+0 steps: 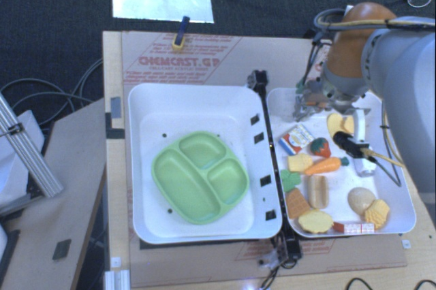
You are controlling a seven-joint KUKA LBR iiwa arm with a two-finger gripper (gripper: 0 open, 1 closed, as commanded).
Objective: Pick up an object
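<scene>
The gripper (304, 107) hangs over the far left corner of the right bin (409, 214), pointing down. From where I stand it is not possible to see if it is spread or pressed together, and nothing can be seen caught in it. The grey arm (402, 71) comes in from the right, thick and smooth, and it bends down at the wrist, where the orange band (354, 43) is round and shiny.

The things to pick all lie in this right bin, and they look like plastic toy food. Just near of the gripper lies a small flat packet (296, 139), white with red and blue print, turned a little slantwise. Beside it on the right is a round red tomato (320, 146) with a green top. Next comes an orange carrot (322, 166); its long axis goes left to right, the right end slightly farther away. A yellow cheese block (299, 163) touches its left end. A pale bun (318, 191) lies with its long axis near to far. A smooth beige egg (361, 200) and a ribbed yellow waffle (377, 214) sit close together at the near right.

The left bin (146, 118), white and shallow, holds a matte green plate (199, 176) with three compartments.
</scene>
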